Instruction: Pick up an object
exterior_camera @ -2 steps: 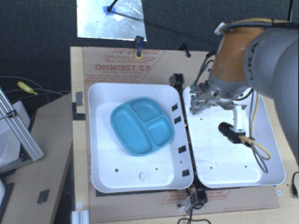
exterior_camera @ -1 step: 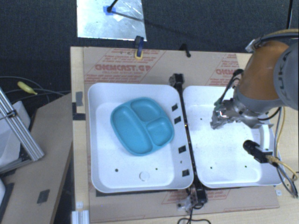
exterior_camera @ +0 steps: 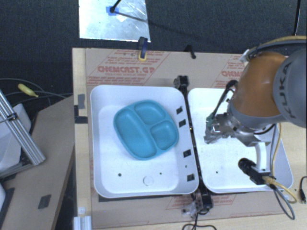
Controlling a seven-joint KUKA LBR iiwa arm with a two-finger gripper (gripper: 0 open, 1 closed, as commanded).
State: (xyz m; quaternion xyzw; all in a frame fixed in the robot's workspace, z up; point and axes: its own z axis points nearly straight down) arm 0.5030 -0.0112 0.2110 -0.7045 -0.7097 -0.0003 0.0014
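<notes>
Camera view: gripper (exterior_camera: 212,131) hovering over right bin (exterior_camera: 211,176) left edge, grip state unclear; blue tray (exterior_camera: 145,129) sitting mid left bin (exterior_camera: 103,176), likely target.

The 2 bins, left (exterior_camera: 103,176) and right (exterior_camera: 225,176), look like smooth white plastic with a soft sheen. The divided tray (exterior_camera: 144,128) is smooth turquoise plastic, slightly glossy. Beneath them lies matt brown cardboard (exterior_camera: 124,66) printed in red. The arm (exterior_camera: 261,87) has a glossy orange band. A metal sheet (exterior_camera: 112,13) looks shiny and wrinkled.
</notes>
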